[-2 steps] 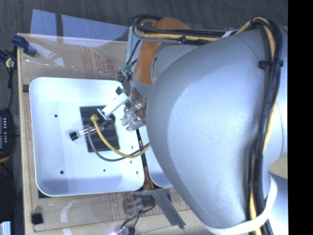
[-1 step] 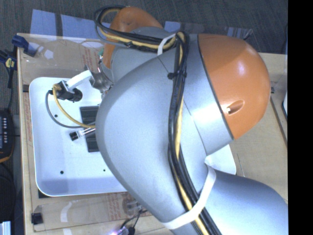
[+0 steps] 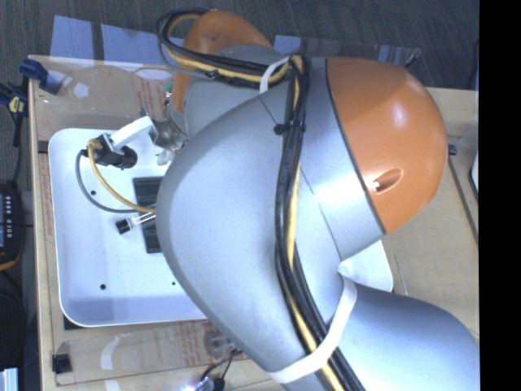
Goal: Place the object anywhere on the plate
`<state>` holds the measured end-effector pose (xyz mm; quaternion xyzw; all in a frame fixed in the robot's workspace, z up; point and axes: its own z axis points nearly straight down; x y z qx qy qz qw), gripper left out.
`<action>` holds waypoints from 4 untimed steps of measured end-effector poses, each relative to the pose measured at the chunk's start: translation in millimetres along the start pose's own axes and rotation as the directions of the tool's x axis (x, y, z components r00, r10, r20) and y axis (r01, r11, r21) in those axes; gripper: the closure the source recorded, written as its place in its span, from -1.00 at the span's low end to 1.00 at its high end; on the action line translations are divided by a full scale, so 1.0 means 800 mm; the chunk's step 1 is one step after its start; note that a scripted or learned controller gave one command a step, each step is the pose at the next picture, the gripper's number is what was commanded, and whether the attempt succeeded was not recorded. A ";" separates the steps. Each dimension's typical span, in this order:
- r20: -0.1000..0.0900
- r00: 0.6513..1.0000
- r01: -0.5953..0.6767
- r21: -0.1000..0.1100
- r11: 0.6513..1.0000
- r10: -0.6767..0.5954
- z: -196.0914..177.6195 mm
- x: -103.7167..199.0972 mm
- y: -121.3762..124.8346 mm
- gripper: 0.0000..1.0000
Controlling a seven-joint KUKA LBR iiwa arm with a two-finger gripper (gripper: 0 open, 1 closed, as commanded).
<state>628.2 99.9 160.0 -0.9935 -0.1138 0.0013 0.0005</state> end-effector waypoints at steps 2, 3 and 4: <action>0.005 0.789 0.615 0.008 0.789 -0.615 -0.038 -0.020 0.040 -1.00; 0.005 0.787 0.617 0.009 0.787 -0.617 -0.038 -0.019 0.039 -1.00; 0.001 0.387 0.922 0.001 0.387 -0.922 -0.098 0.034 -0.019 -1.00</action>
